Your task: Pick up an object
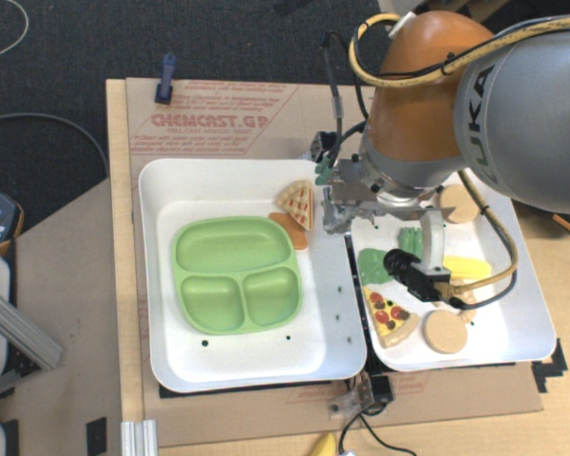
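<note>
**Claw low over the seam between the two bins, nothing seen in its grip**

The arm [522, 93] reaches in from the right and bends down over the near-left corner of the right bin [518, 326]. The claw [337, 212] hangs at the wall where the two bins meet, just beside the waffle piece [296, 200]. The wrist hides it from above, so I cannot tell whether it is open or closed, and no item is visible in its grip.

The waffle piece lies in the left bin [161, 226], against the right wall near the far corner. An orange sausage [290, 229] lies just in front of it and touches the rim of a green divided plate [236, 274], which fills the middle of that bin.

In the right bin a green leafy piece [370, 262] lies near the left wall, with a pizza slice [389, 313] in front of it. A round tan biscuit [445, 331] sits just beside the slice. A yellow piece [472, 270] lies farther right, partly covered by the arm.

Both bins stand on a cardboard sheet [218, 126] with red print, laid on the counter [71, 245]. A blue clip [165, 79] sits at the sheet's far edge.
</note>
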